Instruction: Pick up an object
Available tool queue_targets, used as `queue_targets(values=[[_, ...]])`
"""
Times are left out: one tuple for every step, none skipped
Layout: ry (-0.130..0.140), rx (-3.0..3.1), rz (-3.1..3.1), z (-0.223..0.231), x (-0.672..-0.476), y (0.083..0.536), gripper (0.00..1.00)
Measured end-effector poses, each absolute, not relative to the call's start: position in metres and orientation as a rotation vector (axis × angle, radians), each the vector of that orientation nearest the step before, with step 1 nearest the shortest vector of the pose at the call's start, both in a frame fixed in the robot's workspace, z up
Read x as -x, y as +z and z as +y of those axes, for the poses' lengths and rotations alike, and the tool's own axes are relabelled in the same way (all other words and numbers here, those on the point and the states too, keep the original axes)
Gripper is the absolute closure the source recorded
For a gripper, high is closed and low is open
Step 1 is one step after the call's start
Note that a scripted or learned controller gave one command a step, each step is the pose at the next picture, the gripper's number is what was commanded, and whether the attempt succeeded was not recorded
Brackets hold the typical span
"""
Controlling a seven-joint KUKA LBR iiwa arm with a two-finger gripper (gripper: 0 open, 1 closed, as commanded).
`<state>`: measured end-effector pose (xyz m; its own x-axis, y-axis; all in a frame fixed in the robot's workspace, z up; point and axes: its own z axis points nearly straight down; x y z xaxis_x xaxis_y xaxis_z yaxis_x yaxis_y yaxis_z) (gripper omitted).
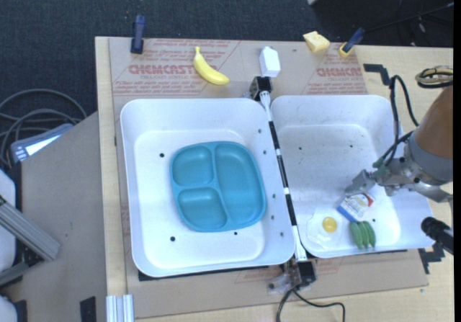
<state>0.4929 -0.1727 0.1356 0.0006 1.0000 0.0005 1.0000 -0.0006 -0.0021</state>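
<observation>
Far left, off the desk, grey cables (36, 108) looped on dark carpet. The tan wooden desk (108, 169) carried two shallow white plastic bins side by side. The left bin (144, 140) held a turquoise plastic plate with three compartments (216, 185), lying flat near its middle, with bare white floor open on every side between the plate and the bin walls. Behind this bin, on the desk's printed cardboard, lay a yellow toy banana (209, 70), and further back a dark blue clamp (137, 32) sat at the desk's rear edge. The right bin (324, 122) was bare across its rear half. Its things crowded the front right corner: a white fried-egg toy with a yellow yolk (325, 227), a small white packet with blue and red print (356, 207), and a green pod-shaped toy (362, 233) just beside the front wall. The grey arm's tool (369, 180) hung over this corner, its tip just above the packet; whether its fingers were open or closed could not be told.
</observation>
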Motion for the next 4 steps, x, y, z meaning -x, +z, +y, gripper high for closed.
queue_targets(values=[[-0.003, 2.223, -2.225, -0.175, -0.58, 0.218, 0.0], [0.0, 2.221, -2.223, -0.175, -0.58, 0.217, 0.0], [0.001, 2.222, -2.22, -0.183, -0.496, 0.213, 0.0], [0.001, 2.221, -2.22, -0.165, -0.48, 0.155, 0.0]])
